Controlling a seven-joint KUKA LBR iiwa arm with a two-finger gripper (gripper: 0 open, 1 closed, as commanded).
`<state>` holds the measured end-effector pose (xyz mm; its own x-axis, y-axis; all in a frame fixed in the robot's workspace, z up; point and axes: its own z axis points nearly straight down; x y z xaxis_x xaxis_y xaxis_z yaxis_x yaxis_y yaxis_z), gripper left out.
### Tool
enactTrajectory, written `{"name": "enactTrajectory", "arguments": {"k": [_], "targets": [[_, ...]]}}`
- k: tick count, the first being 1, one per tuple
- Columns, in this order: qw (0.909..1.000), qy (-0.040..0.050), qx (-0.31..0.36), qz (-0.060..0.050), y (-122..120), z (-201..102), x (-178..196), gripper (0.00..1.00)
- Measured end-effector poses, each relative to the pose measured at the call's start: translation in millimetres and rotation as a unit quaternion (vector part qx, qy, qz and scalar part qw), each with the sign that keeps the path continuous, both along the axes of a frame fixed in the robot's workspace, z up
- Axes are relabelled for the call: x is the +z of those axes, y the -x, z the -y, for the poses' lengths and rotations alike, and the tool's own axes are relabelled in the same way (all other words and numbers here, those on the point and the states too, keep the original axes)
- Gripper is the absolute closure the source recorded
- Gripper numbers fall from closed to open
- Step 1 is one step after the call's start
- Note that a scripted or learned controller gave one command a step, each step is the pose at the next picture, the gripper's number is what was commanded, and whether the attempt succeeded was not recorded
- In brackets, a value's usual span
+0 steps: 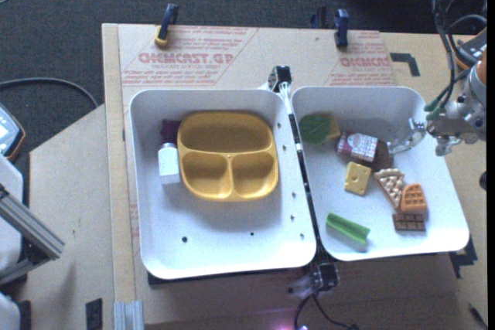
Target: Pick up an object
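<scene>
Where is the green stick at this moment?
The green stick lies in the right bin, near its front edge, below the cheese and left of the chocolate.

The arm (pixel 473 81) enters at the right edge of the frame, mid-height, its orange band showing near the upper right. Its tool (pixel 421 131) points left, fingers spread apart, holding nothing.

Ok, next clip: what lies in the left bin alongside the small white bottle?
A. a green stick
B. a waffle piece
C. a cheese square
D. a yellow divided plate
D. The yellow divided plate lies in the left bin right beside the small white bottle; the green stick, waffle piece and cheese square all lie in the right bin.
</scene>
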<state>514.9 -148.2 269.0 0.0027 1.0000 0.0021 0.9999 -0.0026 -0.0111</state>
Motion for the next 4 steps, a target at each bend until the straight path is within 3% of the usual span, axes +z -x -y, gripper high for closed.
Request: {"name": "enactTrajectory", "arguments": {"k": [1,2,4], "targets": [[1.0000,0.0011,0.001,0.006,-2.1,-0.1,5.6,0.00],[1.0000,0.0000,0.001,0.003,-4.9,0.1,-37.2,0.00],[1.0000,-0.0004,0.001,0.002,-11.7,-1.6,-161.8,0.00]]}}
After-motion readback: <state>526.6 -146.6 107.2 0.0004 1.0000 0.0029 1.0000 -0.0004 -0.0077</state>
